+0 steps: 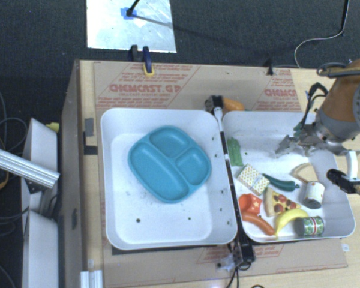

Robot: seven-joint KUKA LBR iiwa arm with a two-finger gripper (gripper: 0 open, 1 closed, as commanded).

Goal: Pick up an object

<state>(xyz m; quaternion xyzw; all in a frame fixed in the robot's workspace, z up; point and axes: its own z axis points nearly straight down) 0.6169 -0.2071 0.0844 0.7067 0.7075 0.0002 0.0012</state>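
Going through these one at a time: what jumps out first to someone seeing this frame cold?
The big blue divided plate lying alone in the left bin draws the eye first. Next comes the clutter of toy food at the near end of the right bin: a yellow banana, a pizza slice, a small can. Above that pile, the tool hangs over the bin's bare far half, on the grey-and-orange arm.

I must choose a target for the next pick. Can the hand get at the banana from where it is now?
Probably yes. The banana lies uncovered on top near the front of the right bin, and the hand hovers over that same bin. The can and pizza slice crowd it.
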